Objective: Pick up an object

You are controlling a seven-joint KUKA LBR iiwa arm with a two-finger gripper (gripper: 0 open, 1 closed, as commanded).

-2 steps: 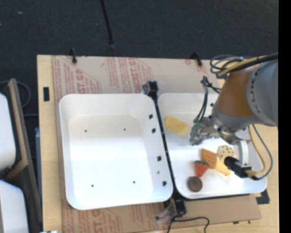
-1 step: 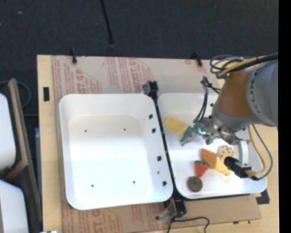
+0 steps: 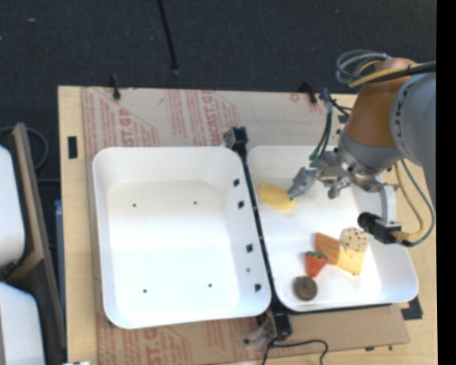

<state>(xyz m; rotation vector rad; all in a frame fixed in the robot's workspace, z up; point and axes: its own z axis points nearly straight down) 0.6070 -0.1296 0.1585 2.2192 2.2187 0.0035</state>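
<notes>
In the right bin (image 3: 387, 280), a pale yellow lemon-shaped object (image 3: 276, 197) lies near the left wall. Toward the front sit an orange wedge (image 3: 327, 245), a red strawberry-like piece (image 3: 315, 264), a brown round piece (image 3: 305, 287) and a yellow block with dark holes (image 3: 353, 249). My gripper (image 3: 318, 186) hangs over the back of the right bin, just right of the lemon-shaped object. It is open, its fingers spread, with nothing between them. The left fingertip (image 3: 299, 184) is close to the yellow object's right end.
The left bin (image 3: 175, 234) stands beside the right one, with a black divider rail (image 3: 251, 219) between them. Both rest on a cardboard-covered bench (image 3: 159, 116). Cables (image 3: 414, 211) trail from the wrist over the right bin's right side.
</notes>
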